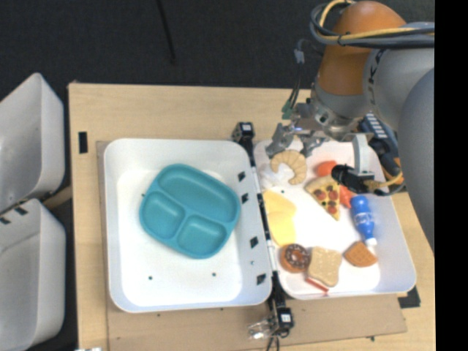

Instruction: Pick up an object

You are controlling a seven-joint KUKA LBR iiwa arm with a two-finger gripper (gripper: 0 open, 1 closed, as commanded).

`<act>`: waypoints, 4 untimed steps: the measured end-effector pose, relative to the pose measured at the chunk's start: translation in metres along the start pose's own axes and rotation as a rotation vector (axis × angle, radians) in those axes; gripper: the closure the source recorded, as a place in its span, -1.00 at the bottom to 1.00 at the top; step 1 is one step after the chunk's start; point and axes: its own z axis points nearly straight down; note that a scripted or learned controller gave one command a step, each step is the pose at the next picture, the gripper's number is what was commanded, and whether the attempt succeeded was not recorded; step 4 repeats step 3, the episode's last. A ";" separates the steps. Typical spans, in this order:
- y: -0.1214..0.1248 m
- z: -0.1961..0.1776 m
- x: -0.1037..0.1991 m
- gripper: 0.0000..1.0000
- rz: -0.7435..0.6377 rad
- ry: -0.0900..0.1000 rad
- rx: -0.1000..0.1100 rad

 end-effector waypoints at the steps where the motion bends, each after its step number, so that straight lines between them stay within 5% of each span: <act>1: -0.002 -0.021 0.001 1.00 -0.001 0.000 -0.004; 4: 0.001 -0.021 0.003 1.00 -0.003 -0.001 -0.005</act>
